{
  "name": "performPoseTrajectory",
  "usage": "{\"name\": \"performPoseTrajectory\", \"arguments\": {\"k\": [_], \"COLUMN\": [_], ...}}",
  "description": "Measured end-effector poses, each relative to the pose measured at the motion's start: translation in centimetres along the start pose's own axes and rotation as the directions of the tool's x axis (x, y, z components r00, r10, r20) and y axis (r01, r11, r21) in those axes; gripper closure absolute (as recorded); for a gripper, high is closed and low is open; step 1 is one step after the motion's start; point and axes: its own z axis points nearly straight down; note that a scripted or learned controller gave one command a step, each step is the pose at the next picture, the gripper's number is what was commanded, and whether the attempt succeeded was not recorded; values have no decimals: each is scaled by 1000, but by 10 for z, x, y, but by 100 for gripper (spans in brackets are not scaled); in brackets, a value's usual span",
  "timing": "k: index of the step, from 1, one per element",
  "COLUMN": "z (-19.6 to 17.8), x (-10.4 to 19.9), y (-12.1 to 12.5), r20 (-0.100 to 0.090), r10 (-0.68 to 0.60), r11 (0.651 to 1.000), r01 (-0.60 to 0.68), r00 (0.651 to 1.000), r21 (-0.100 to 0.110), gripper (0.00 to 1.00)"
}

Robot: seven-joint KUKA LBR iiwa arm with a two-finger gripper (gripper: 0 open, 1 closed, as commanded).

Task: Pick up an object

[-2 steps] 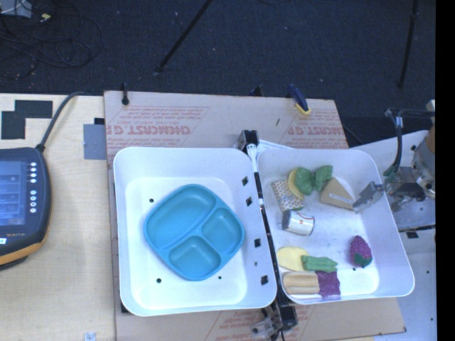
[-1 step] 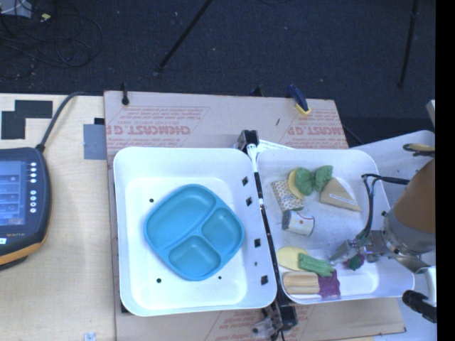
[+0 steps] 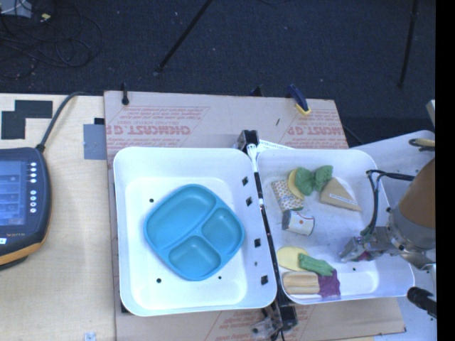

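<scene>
We found the gripper (image 3: 357, 250) low over the right bin (image 3: 384, 283), at about four o'clock from that bin's middle, its fingers spread and nothing between them. The nearest candidates, a green piece (image 3: 315, 264) and a purple piece (image 3: 328, 284), lay at seven o'clock from it, untouched. By our judgement the pick had not yet been made.
</scene>
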Motion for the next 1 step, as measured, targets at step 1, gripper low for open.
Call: {"name": "performPoseTrajectory", "arguments": {"k": [1], "z": [-90], "x": [100], "y": [11], "r20": [-1], "r10": [-16], "r11": [1000], "r01": [16], "r00": [1000], "r21": [-6], "gripper": [100]}}
